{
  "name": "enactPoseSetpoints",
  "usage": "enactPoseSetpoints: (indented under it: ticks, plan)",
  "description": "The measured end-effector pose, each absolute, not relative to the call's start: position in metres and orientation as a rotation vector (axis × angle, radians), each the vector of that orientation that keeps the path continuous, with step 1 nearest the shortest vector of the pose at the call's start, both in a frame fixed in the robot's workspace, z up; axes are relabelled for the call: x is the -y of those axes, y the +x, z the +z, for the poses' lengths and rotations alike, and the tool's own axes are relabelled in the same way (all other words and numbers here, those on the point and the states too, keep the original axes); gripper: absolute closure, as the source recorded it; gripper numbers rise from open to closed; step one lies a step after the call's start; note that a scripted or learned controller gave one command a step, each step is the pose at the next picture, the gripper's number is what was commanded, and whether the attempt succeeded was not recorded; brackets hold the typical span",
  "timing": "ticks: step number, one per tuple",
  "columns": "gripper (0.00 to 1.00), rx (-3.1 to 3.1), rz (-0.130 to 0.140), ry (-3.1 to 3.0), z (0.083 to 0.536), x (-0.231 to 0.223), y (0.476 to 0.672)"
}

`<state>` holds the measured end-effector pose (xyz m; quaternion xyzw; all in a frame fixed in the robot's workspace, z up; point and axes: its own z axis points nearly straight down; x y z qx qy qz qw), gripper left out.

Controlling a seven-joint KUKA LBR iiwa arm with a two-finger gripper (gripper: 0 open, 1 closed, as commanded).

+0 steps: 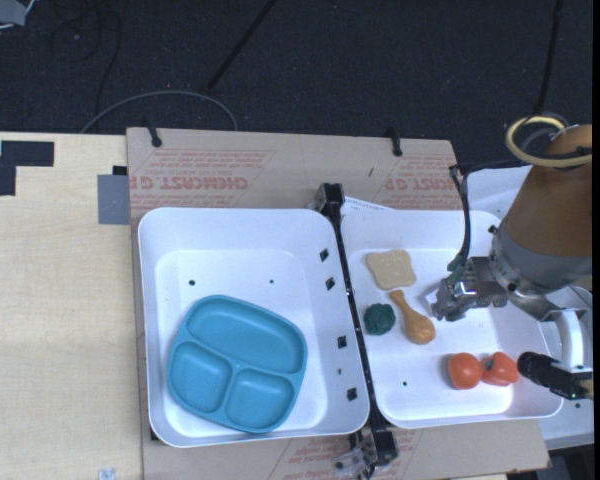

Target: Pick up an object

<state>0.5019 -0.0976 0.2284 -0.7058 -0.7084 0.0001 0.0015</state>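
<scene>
The jaws of the grey arm's two-finger gripper (450, 301) hover over the right shallow white bin (420, 413), and I cannot tell whether they are spread or pressed together. The pale wooden counter (50, 308) meets a dark floor strewn with cables. The left shallow white bin (170, 238) holds a blue sectioned plastic plate (237, 363). The right one holds a beige toast-shaped piece (390, 268), a dark green round toy (380, 318), a tan wooden-looking spoon-shaped piece (412, 318) and a red-orange tomato-like toy (465, 370). The arm enters from the right, its orange band (555, 208) above the wrist.

Robotics lab: KUKA arm (550, 218) over two white bins (160, 268) on cardboard-lined bench (280, 168), loose cables (160, 98) behind.
</scene>
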Motion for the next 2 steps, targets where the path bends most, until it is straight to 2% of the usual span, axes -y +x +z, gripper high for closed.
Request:
enactPoseSetpoints:
  ticks: [2]
  plan:
    - [1.00,2.224,0.003,-2.213,0.232,-0.018,0.507]
